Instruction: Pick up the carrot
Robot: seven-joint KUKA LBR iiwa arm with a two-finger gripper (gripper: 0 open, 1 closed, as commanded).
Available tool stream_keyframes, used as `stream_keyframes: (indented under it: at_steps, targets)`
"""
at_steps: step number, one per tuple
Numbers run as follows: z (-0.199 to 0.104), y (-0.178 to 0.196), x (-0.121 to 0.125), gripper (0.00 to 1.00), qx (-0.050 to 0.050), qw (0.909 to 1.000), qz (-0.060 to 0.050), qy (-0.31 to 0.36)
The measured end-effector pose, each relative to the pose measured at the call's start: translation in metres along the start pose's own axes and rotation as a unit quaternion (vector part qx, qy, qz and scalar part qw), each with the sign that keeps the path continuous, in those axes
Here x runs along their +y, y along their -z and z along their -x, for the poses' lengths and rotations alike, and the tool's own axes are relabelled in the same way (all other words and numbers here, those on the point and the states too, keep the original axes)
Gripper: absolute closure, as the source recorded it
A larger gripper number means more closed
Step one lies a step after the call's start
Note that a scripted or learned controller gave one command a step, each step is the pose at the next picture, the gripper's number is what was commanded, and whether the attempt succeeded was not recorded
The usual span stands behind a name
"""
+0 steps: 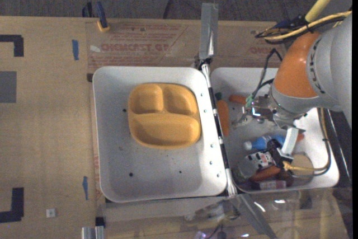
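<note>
The carrot (222, 116) is an orange, elongated piece lying lengthwise against the left wall of the right bin (330, 173), with a small green end toward the back. My gripper (256, 111) hangs over the middle of that bin, a little to the right of the carrot and apart from it. Above it rises the wrist with its orange band (295, 73). The wrist body hides the space under the gripper.
A yellow divided plate (164, 114) lies in the left bin (112, 176). The right bin also holds a small orange-red piece (238, 99) at the back, a white and blue bottle (259, 144), and several cluttered items (274, 168) at the front. A metal divider (208, 36) stands between the bins.
</note>
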State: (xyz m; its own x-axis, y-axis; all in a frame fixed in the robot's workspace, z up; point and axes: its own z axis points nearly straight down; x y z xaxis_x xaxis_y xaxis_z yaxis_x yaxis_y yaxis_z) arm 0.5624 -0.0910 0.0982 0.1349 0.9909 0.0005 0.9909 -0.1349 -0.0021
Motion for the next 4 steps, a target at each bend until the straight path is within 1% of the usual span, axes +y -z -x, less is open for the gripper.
stream_keyframes:
  at_steps: [1, 2, 3, 4]
  targets:
    - [-0.001, 0.01, 0.001, 1.0, 0.0, 1.0, 0.0, 0.001]
    - [-0.001, 0.01, 0.001, 0.0, 0.0, 1.0, 0.0, 0.001]
    - [-0.02, 0.087, 0.049, 0.0, -0.001, 0.9994, 0.002, -0.035]
    - [0.008, -0.012, 0.002, 0.0, 0.0, 0.9996, 0.002, -0.028]
